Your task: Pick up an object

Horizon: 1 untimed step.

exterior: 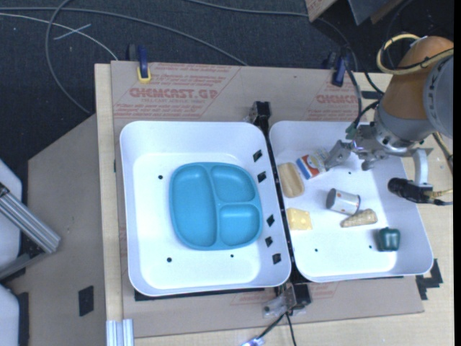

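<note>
Camera view: the gripper (351, 154) hangs over the far part of the right bin (410, 265), its fingers spread apart with nothing between them. The candidate objects all lie in this bin. A small red, white and blue packet (310, 166) rests just beside the gripper, on the side toward the left bin (137, 193). A grey cylinder (343, 200) and a tan wedge (359, 218) lie nearer the camera than the gripper. A dark green block (387, 239) sits well apart from it, by the bin's near corner. A tan oblong piece (291, 179) and a yellow square (299, 219) lie beyond the packet. The blue divided plate (215, 205) rests in the left bin. Judged from this, no object is lifted yet; descent, closure and lift remain.
</note>
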Tool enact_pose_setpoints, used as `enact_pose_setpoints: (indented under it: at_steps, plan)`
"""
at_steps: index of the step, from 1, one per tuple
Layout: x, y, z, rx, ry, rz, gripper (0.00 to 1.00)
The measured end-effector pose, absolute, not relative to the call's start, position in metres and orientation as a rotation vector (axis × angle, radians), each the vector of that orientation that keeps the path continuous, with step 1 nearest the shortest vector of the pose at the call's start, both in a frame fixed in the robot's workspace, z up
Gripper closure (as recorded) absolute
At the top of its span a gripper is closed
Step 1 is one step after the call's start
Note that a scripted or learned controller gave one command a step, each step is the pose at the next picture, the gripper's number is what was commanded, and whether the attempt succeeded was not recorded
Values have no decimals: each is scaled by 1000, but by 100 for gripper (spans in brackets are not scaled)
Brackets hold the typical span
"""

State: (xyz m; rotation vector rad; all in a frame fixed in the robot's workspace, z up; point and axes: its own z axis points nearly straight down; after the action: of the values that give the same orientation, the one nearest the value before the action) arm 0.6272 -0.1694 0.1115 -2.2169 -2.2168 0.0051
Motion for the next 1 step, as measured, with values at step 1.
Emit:
enact_pose_setpoints:
  at_steps: [1]
  plan:
    - [630, -169, 89, -2220, -2222, -4, 0]
